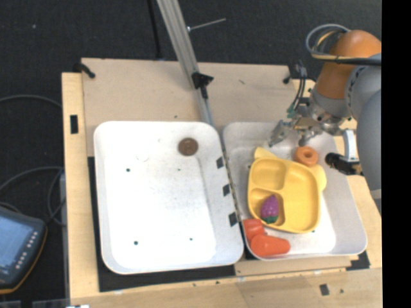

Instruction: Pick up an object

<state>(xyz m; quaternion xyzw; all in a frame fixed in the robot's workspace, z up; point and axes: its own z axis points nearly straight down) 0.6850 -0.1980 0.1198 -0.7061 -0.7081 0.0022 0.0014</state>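
Two shallow white bins sit side by side on a pale wooden bench (141,95). The left bin (160,236) is smooth, speckled with dark marks, and carries one small brown disc (187,147) near its far edge. The right bin (347,230) holds a glossy yellow divided plate (302,204) with a purple, grape-like toy (270,207) in its near-left compartment, an orange ring (306,155) just beyond the plate, and a red-orange carrot shape (264,241) by the near rim. The gripper (297,128) hangs over the far end of this bin — metal fingers spread, nothing between them — near the ring but apart from it. A slanted aluminium bar (180,34) crosses the bench behind.
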